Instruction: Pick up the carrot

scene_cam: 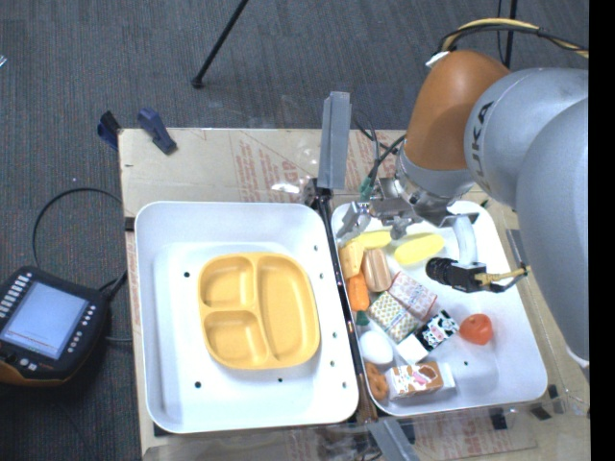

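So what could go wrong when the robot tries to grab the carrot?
The carrot lies tight against the right bin's left wall, so a finger might hit the wall. Other toy food crowds it, like the hot dog and a patterned box, so the gripper might grab or push those instead.

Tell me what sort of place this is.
Probably a robotics lab test bench: an industrial arm reaches over two white bins, a teach pendant lies on the carpet, and toy food such as a carrot fills the right bin.
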